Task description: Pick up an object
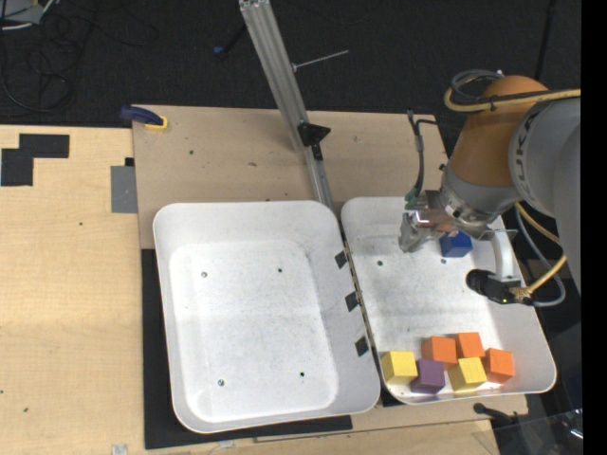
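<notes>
Over the right-hand shallow white plastic bin [384,297], my gripper [415,233] hangs, fingers' state impossible to tell. A small blue cube [456,245] sits just beside them, risking a nudge; orange, yellow and purple blocks [449,361] lie well apart.

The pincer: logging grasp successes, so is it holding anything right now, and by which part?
It cannot be told. The pincer is low in the right bin, with a blue block beside it, not visibly between its fingers.

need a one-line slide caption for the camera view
End effector low in the right bin beside a blue block; orange, yellow and purple blocks cluster at its near edge.
</notes>
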Robot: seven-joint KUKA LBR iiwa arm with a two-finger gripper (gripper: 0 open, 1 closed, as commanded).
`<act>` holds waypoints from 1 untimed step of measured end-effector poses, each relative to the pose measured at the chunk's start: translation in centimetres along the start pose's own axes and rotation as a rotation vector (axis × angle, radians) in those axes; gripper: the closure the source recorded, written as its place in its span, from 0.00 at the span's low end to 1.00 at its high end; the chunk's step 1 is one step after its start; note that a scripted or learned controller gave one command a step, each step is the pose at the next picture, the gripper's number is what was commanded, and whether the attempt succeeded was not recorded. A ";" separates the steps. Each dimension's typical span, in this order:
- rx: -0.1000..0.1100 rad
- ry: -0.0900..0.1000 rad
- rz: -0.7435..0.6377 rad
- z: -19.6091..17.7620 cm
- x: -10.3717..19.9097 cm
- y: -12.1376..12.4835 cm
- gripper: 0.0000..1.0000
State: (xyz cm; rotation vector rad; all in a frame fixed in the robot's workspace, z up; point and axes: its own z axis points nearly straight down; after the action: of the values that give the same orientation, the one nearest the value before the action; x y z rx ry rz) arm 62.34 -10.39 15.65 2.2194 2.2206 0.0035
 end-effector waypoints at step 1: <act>0.000 -0.001 0.000 -5.3 -0.2 0.1 1.00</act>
State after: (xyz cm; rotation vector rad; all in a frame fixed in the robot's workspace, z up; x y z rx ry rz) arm 62.41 -10.55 20.96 2.2190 2.2202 0.0031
